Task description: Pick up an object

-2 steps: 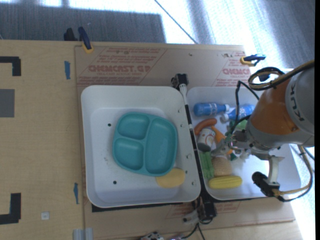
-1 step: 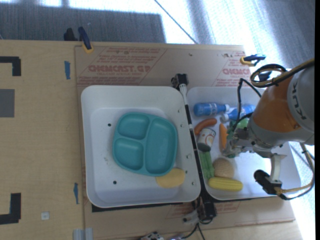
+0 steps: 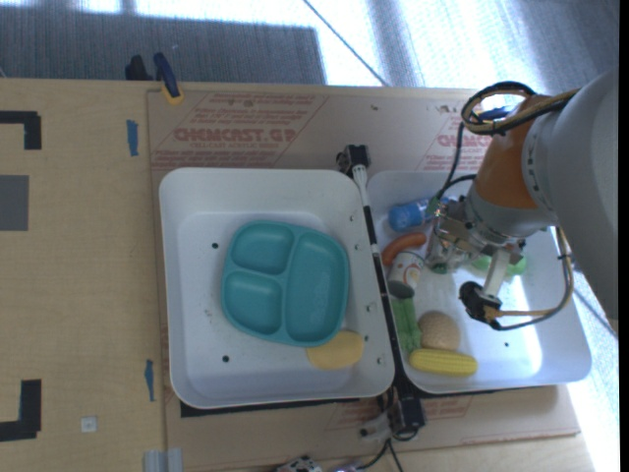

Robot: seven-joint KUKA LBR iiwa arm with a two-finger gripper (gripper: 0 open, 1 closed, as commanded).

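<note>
My gripper (image 3: 444,254) hangs low in the right bin (image 3: 555,357), over its upper middle. Just left of it lie an orange carrot-like piece (image 3: 401,247) and a small pale cup-like item (image 3: 403,278). A blue bottle (image 3: 405,214) lies above them near the bin's far wall. Something green (image 3: 494,261) peeks out from under the wrist. Toward the front of the bin lie a tan round lump (image 3: 439,330), a yellow corn cob (image 3: 442,363) and a green strip (image 3: 405,320) along the left wall.
The left bin (image 3: 187,264) holds a teal divided plate (image 3: 285,283) with a yellow lump (image 3: 334,350) at its front edge. A black clamp (image 3: 352,157) sits at the top of the wall between the bins. Cables loop off the wrist over the right bin.
</note>
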